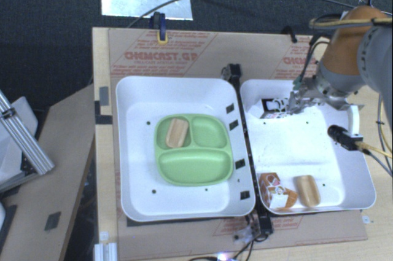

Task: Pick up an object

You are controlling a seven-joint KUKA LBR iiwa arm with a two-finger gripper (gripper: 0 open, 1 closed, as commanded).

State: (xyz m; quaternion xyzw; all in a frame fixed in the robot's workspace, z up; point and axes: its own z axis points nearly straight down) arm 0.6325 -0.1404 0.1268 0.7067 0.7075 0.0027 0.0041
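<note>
The right bin (307,149) holds a tan bread-like piece (307,190) near its front edge and a brown packaged item with a white label (277,190) just left of it. My gripper (287,105) hangs over the back left part of that bin, well behind both items. A dark and white part of it shows at the bin's back wall. In the left bin (138,149) sits a green divided plate (194,148) with a tan bread piece (177,132) in its upper left compartment.
The grey arm with its orange band (350,38) reaches in from the upper right, with cables around it. A black divider with clips (241,143) runs between the bins. A blue-yellow clamp (160,27) stands at the board's back edge.
</note>
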